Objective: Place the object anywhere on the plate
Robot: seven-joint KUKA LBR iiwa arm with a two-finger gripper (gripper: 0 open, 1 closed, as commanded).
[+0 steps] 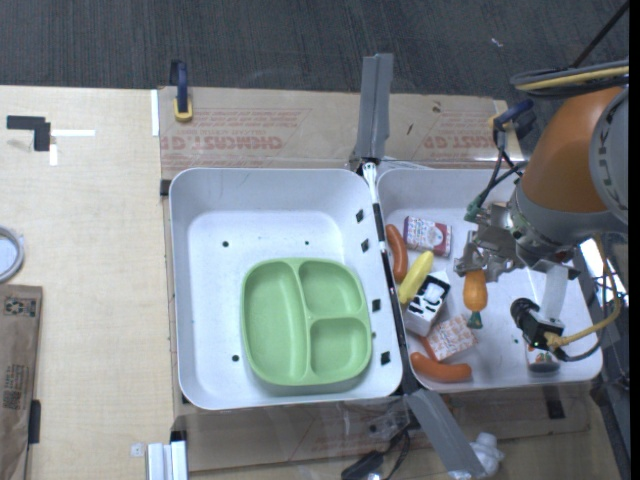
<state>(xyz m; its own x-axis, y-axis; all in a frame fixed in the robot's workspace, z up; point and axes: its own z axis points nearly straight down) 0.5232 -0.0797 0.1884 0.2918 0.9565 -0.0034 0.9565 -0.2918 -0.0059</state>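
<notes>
The green three-compartment plate (305, 320) lies bare in the left bin (190, 268), so the placing is not yet done. In the right bin (585, 368) the pincer (478, 268) hangs over the toys, and a small orange carrot-like object (475, 296) sits right under it, apparently between its tips; whether it is truly clamped I cannot tell. The object looks short, smooth and orange, with a dark green stub at its near end. Left to do, by my judgement: lift it, carry it left, release over the plate.
</notes>
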